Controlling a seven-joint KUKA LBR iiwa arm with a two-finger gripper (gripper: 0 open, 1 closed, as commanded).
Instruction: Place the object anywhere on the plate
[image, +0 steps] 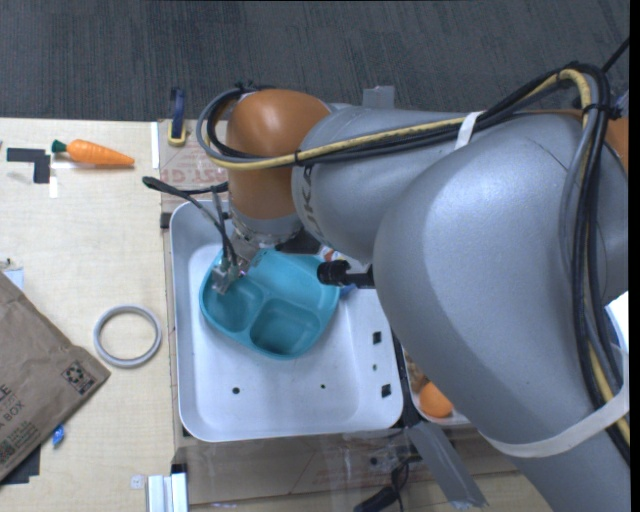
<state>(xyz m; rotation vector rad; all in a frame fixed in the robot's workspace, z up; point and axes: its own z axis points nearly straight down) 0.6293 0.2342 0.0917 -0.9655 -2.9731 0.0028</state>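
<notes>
A teal plate (285, 318) with several compartments lies tilted in the left white bin (270, 405). My gripper (226, 272) hangs over the plate's upper left rim, low and close to it. I see nothing that I can name in the gripper. The big grey arm (470, 230) with its orange band (268, 150) covers the right bin almost wholly. A small orange object (435, 401) peeks out from under the arm in the right bin.
On the wooden bench to the left lie a toy carrot (95, 153), a grey tape ring (127, 333) and a brown cardboard box (40, 385). Black cables (215, 120) loop around the wrist.
</notes>
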